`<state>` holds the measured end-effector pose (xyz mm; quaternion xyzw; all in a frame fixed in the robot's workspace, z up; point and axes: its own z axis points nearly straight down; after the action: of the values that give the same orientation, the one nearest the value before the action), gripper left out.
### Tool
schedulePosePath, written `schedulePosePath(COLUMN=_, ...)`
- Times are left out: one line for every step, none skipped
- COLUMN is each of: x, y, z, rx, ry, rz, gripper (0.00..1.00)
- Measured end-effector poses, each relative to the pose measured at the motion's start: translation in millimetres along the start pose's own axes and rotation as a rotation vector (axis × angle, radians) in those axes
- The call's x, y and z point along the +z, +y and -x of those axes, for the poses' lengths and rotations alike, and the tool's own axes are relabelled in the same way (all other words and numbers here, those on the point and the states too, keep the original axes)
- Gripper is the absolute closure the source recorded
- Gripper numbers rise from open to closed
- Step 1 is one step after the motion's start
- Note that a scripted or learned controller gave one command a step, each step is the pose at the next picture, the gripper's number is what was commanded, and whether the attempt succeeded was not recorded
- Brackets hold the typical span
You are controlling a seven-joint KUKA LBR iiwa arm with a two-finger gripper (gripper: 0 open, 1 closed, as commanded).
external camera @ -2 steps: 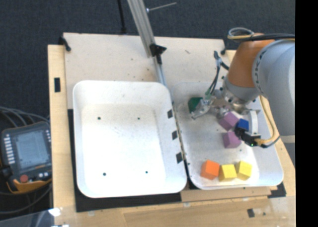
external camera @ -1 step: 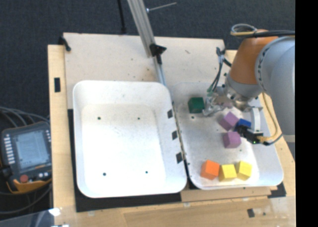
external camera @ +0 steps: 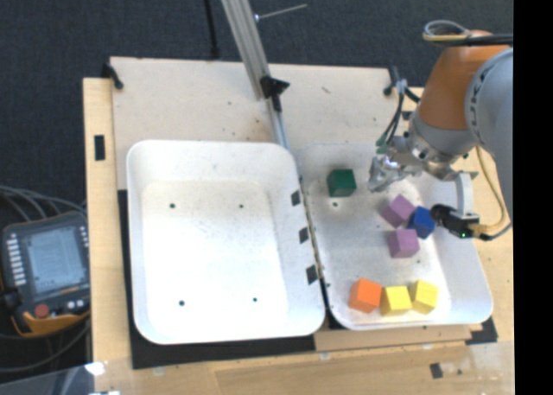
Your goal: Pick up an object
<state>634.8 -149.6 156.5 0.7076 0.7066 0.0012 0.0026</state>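
While I am scanning from the left, the left bin (external camera: 155, 168) is lying bare on the counter (external camera: 199, 91), so nothing for me there. Crossing into the right bin (external camera: 471, 298), I am finding every candidate: a green block (external camera: 341, 182) sitting alone near the far side, then an orange block (external camera: 365, 295) touching a yellow block (external camera: 397, 299), which is touching a second yellow block (external camera: 424, 296) in a row along the near rim. Between those groups, two purple blocks (external camera: 399, 210) are lying close together, with a blue block (external camera: 422, 222) pressed against the upper one.

My claw (external camera: 383, 175) is hovering over the far part of the right bin, just right of the green block and just above the upper purple one. From this slant I cannot tell how my claw is set, and I am seeing nothing in it.

I am judging these to be small, light, stiff cubes, probably foam or painted wood, with flat faces that should grip well and not crush. The green block is looking like the easiest take, since it is standing apart with free sides; I would be closing on two opposite flat faces, squared to them. The clustered ones are risking a nudge into neighbours.
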Motion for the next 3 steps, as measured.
schedulePosePath(x=-44.6, y=4.5, z=1.4, rx=-0.003, ry=0.000, rz=0.001, gripper=1.00)
schedulePosePath(x=-99.3, y=6.0, z=3.4, rx=-0.004, ry=0.000, rz=0.002, gripper=1.00)
schedulePosePath(x=-96.9, y=1.8, z=-43.1, rx=-0.007, ry=0.002, rz=-0.005, gripper=1.00)
